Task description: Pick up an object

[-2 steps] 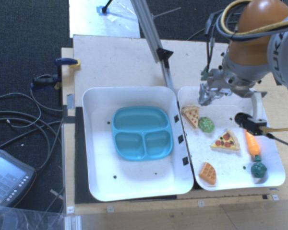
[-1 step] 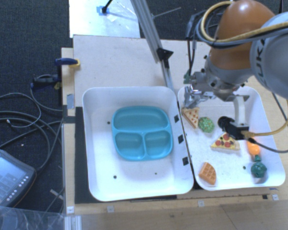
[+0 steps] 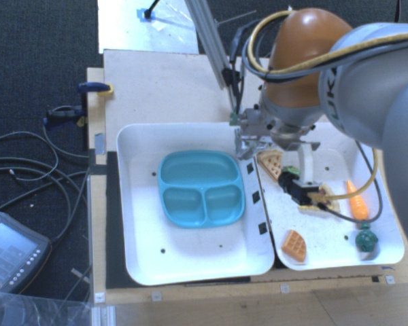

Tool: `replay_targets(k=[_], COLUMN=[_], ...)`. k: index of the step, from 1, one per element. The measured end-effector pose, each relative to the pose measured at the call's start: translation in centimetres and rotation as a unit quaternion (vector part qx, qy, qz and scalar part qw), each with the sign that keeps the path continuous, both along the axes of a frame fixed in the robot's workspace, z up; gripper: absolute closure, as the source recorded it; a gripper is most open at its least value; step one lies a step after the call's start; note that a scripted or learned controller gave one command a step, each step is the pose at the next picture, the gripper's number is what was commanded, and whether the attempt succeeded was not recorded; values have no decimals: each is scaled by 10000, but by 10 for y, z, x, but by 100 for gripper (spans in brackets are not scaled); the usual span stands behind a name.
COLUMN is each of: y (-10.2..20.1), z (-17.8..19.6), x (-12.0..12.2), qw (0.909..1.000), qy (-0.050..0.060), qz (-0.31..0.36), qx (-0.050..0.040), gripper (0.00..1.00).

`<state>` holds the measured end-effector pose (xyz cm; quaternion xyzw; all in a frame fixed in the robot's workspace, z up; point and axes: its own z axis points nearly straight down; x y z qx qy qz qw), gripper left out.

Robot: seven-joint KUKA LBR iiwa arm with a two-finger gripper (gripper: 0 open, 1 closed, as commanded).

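My gripper (image 3: pixel 245 143) hangs over the back of the wall between the two bins, just left of a tan waffle wedge (image 3: pixel 270 161) in the right bin (image 3: pixel 392 253). An orange waffle piece (image 3: pixel 294 246) lies at that bin's front left. An orange carrot (image 3: pixel 357 201) and a dark green round toy (image 3: pixel 366 239) sit along its right side. A flat tan piece (image 3: pixel 324 200) lies mid-bin, partly covered by the robot's own hardware. In the left bin (image 3: pixel 143 250) rests a teal divided plate (image 3: pixel 200 187). I see nothing held in the gripper.
The big grey arm with its orange band (image 3: pixel 306 60) covers the back right of the right bin. A slanted metal pole (image 3: pixel 207 26) crosses behind the bins. Clamps (image 3: pixel 88 90) and cables lie left of the bench.
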<state>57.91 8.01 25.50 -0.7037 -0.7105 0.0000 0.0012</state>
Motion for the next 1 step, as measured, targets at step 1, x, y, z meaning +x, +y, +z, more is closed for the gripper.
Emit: replay_targets(k=[1], y=[-3], z=[1], x=[0], qw=[10000], qy=[-11], qz=[-33], qx=[-3], gripper=[0])
